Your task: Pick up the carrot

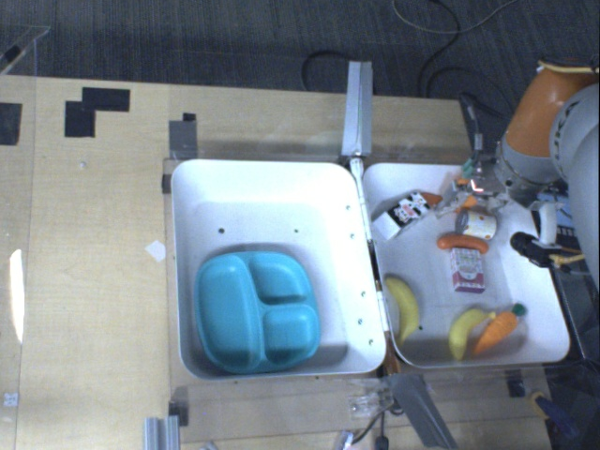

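The carrot (495,330), orange with a green top, lies tilted in the front right corner of the right bin (553,343). It rests against a small yellow banana (464,332). My gripper (475,187) hangs over the back of the right bin, well behind the carrot and apart from it. It sits just above a small white cup (479,224) and some small orange bits. The arm's orange band (548,106) shows at the right edge.
A red sausage (462,244) and a red-and-white packet (466,271) lie mid-bin between gripper and carrot. A second banana (404,308) lies by the left wall, a black-and-white toy (406,211) at the back. The left bin (272,195) holds a blue divided tray (256,309).
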`<state>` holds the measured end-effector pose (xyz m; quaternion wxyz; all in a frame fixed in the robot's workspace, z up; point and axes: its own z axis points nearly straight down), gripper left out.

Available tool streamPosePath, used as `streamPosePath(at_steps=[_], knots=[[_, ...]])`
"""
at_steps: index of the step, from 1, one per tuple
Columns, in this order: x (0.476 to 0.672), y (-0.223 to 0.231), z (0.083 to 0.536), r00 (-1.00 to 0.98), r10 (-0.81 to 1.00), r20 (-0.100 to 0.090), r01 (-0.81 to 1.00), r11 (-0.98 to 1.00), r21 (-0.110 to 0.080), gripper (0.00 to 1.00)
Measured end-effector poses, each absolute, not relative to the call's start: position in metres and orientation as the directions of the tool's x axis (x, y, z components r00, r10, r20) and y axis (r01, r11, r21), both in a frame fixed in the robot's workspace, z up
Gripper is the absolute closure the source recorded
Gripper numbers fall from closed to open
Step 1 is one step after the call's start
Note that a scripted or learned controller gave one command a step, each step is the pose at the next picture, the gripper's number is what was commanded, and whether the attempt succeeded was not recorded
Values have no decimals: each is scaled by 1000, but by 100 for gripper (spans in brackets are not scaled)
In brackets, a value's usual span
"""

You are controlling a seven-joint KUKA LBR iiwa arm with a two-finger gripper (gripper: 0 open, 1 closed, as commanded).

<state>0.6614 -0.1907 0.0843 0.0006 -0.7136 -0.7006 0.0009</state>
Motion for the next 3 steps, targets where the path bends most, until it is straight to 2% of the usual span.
streamPosePath(at_steps=[1,2,3], knots=[[663,-189,95,11,1000,0,1000,-11,-3,100],[670,-145,204,111,994,-1,994,-111,3,100],[671,-144,212,102,995,-3,995,-102,3,100]])
